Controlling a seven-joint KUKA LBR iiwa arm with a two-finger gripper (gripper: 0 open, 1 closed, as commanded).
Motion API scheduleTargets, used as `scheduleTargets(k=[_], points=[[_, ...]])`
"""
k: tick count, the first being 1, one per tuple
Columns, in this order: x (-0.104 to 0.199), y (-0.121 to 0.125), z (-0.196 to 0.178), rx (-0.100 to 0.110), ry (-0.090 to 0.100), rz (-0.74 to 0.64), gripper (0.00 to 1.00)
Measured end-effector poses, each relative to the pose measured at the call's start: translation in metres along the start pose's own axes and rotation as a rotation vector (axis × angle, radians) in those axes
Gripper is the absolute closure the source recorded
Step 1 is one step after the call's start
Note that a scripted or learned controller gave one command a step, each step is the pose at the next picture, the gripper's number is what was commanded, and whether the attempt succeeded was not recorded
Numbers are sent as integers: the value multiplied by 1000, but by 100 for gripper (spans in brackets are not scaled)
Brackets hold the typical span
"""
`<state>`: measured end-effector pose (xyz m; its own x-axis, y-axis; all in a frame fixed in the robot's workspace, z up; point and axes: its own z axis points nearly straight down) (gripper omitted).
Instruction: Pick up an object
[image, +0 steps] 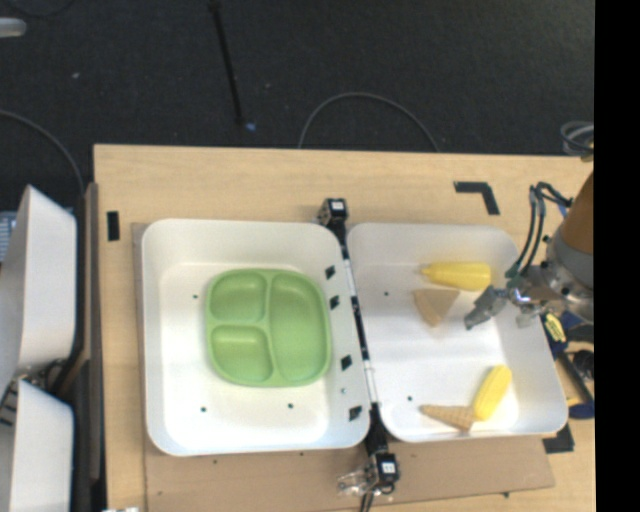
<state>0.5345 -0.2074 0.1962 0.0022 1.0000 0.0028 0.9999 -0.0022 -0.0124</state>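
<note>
We are hovering our gripper (480, 312), fingers spread wide and holding nothing, at the frame's right beside the yellow corn (457, 274), grasp not yet begun.

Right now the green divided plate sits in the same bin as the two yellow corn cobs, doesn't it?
Not quite. The camera view shows the green divided plate alone in the left bin, while the two yellow corn cobs lie in the right bin.
</note>
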Motion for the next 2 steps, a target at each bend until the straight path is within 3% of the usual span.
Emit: scheduleTargets(k=[1, 2], points=[[1, 3, -8, -14, -3, -4, 0], [0, 8, 54, -9, -4, -1, 0]])
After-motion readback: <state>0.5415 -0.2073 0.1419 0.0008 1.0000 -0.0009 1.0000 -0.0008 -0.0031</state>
